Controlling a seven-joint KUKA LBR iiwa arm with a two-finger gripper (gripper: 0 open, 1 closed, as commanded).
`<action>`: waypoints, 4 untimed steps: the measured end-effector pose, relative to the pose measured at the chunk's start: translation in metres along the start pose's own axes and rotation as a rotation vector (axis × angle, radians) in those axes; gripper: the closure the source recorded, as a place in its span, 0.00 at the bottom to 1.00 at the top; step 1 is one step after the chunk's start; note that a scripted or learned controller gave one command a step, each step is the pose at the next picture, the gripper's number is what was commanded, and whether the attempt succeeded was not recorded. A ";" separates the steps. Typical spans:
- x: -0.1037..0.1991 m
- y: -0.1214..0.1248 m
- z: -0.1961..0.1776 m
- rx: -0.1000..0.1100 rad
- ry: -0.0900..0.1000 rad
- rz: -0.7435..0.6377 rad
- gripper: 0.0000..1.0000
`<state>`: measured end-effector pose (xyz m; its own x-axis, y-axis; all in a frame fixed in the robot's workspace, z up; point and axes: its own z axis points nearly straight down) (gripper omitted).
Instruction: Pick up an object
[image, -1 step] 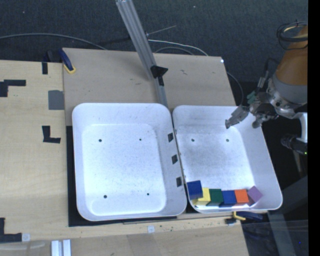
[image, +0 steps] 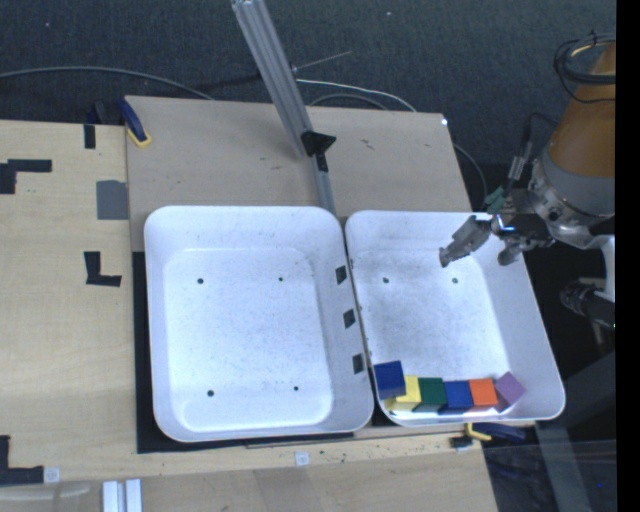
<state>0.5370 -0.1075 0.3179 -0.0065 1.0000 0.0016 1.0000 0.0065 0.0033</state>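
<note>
Several small blocks line the near edge of the right bin (image: 520, 300): a blue block (image: 388, 377), a yellow one (image: 405, 394), a green one (image: 431, 392), another blue one (image: 458, 395), an orange one (image: 483, 392) and a purple one (image: 509, 386). My gripper (image: 478, 254) hangs over the far right part of that bin, well away from the row of blocks. Its two fingers are spread open and nothing sits between them.
The left bin (image: 150, 240) lies beside the right one, joined by black clips (image: 348, 318). A slanted metal rail (image: 280, 80) crosses the bench behind the bins. A yellow-and-blue clamp (image: 136, 125) sits at the far left, another clamp (image: 490, 433) at the front edge.
</note>
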 end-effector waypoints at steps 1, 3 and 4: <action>-0.089 -0.022 -0.048 0.000 -0.007 0.013 0.00; 0.098 0.018 -0.229 -0.005 0.000 -0.003 0.00; 0.127 0.021 -0.123 0.013 -0.002 0.003 0.00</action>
<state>0.5565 0.0198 0.4416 -0.0032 1.0000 -0.0006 0.9999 0.0032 -0.0097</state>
